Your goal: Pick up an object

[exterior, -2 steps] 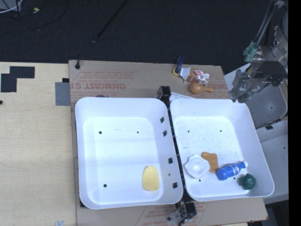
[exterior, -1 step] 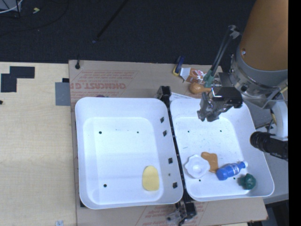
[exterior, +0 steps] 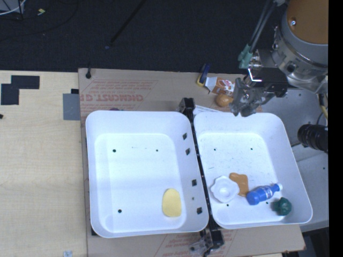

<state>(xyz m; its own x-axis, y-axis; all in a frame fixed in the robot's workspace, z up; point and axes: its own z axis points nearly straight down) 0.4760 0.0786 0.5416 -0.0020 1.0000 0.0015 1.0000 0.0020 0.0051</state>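
From my feed I see the arm [exterior: 300, 36] reaching in from the right, its end effector [exterior: 244, 106] hanging over the far rim of the right bin [exterior: 252, 133], just above the bin's back edge. The dark fingers blur into each other there, so I cannot tell whether they are spread or closed, and I see nothing clearly between them.

Just behind the end effector, outside the bin on the worktop [exterior: 43, 159], lies a small orange-brown object [exterior: 224, 99] next to a packet with a blue and yellow end [exterior: 210, 81]; it may be a toy, but the view is too poor to say.

The pickable things sit at the near end of the right bin, well apart from the end effector: a white flower-shaped piece [exterior: 223, 189], touching an orange piece [exterior: 240, 182] behind it, then a blue bottle with a white cap [exterior: 262, 194] lying on its side, and a dark green ball [exterior: 282, 206] near the bin's right corner.

In the left bin [exterior: 102, 143] a pale yellow oval object [exterior: 172, 202] rests near the front right corner.
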